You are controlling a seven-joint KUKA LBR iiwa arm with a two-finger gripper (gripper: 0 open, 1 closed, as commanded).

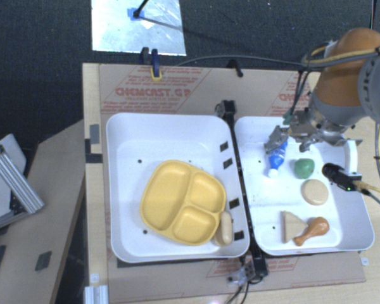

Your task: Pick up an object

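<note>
From above, we see two white bins side by side on a brown surface. In the left bin lies a yellow divided plate, and a pale bread roll rests against its lower right edge, touching the plate. In the right bin we find a blue and white tube lying at a slant near the upper left, a green ball just beside it to the right, a round beige biscuit below the ball, and, lower still, a tan wedge touching a brown drumstick. The arm reaches in from the right, and its gripper hangs over the upper end of the tube; we cannot tell how the gripper is set, nor whether it touches the tube.
</note>
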